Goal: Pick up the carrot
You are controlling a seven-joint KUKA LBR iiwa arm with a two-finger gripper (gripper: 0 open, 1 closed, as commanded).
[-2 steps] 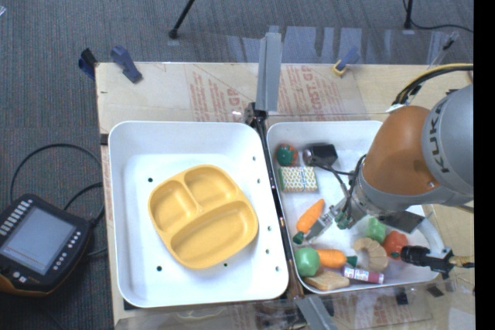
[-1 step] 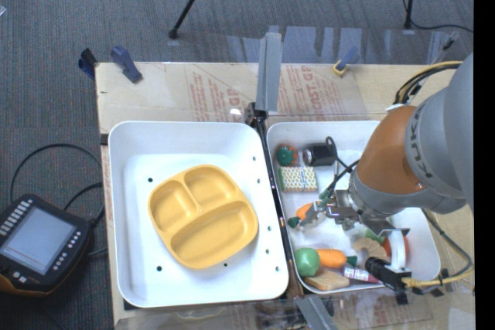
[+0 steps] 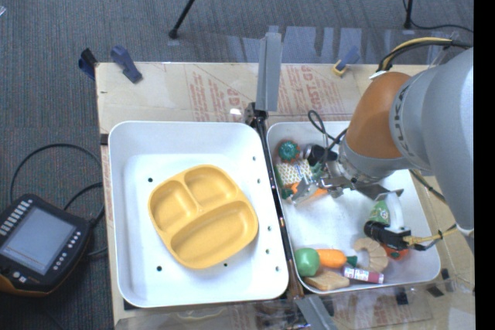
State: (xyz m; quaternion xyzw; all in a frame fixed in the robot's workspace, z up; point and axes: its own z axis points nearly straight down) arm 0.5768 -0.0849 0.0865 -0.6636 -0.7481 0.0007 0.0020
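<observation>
The carrot [image 3: 332,258] is an orange stub with a round green end [image 3: 307,261]. It lies flat near the front edge of the right bin [image 3: 425,201]. My gripper [image 3: 313,183] is down low in the left part of that bin, well behind the carrot and apart from it. It hovers over a white-and-orange netted item [image 3: 288,175] and a small orange piece [image 3: 310,195]. I cannot tell whether that orange piece is between the tips or just lying under them.
The right bin also holds a teal ball [image 3: 288,150], a green packet [image 3: 380,211], a beige ring [image 3: 370,252], a pink-and-white tube [image 3: 363,274] and a tan biscuit [image 3: 329,282]. A yellow divided plate [image 3: 203,214] lies in the left bin [image 3: 128,166].
</observation>
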